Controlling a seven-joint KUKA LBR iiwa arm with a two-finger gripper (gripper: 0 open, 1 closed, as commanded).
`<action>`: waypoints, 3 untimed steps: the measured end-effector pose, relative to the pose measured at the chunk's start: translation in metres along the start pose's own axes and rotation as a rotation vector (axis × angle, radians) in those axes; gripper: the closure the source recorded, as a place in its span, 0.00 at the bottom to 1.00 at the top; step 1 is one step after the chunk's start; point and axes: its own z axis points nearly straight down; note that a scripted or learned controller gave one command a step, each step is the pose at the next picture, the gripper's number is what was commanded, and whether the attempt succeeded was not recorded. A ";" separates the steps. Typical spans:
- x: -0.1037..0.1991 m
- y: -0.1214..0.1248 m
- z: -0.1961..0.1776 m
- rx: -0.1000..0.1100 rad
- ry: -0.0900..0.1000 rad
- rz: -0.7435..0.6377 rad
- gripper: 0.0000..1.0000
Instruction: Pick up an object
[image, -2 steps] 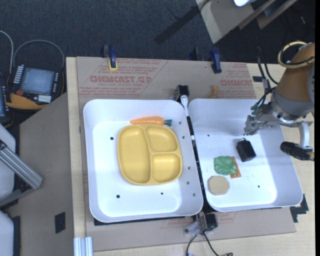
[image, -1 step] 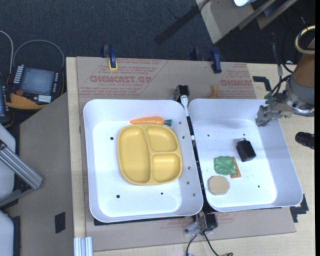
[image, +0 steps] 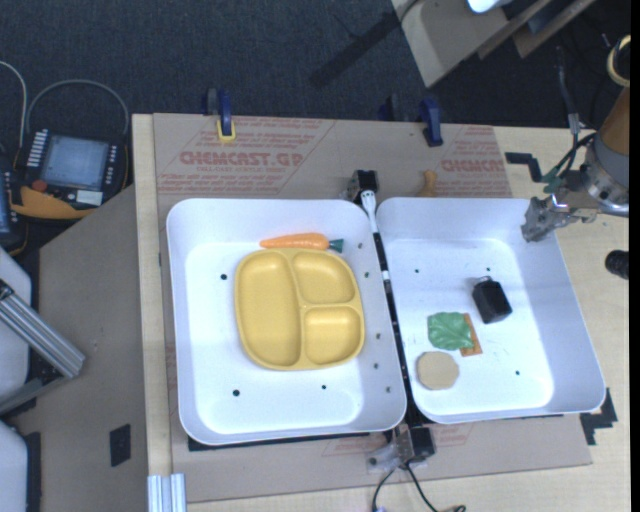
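- Take the right bin (image: 570, 330) as your landmark; everything you might pick lies on its floor, and the list runs from its near edge to its far one.
- Nearest you, by the bin's near-left part, lies a tan round disc (image: 437, 370). It looks flat, stiff and smooth, probably a light toy cookie or lid. Lying so low, it gives little for a pinch; you would need to catch it across its rim, and it may skid on the slick plastic.
- Just behind it, touching or nearly so, sits a green crinkled piece (image: 448, 330) with an orange edge showing beneath. It looks soft and light, like toy lettuce or a folded wrapper. Expect it to give under pressure; take the raised middle.
- Farther back, toward the bin's centre, is a small black block (image: 490, 300), matte, boxy, standing clear of the others. I judge it the best choice: stiff, light, tall enough, with flat sides to squeeze across its short width.
- At the bin's far-right corner the gripper (image: 540, 215) hangs above the rim, well apart from all three. You cannot tell whether it is spread or closed; nothing shows between its tips.
- Left of the landmark, the left bin (image: 200, 390) holds a yellow divided plate (image: 298, 307), glossy and rigid, with a toy carrot (image: 295, 241) just behind it.
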 end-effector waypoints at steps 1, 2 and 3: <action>0.049 -0.004 0.007 0.009 0.005 -0.004 1.00; 0.101 -0.017 -0.005 0.008 0.006 -0.005 1.00; 0.150 -0.024 0.003 0.010 0.006 -0.005 1.00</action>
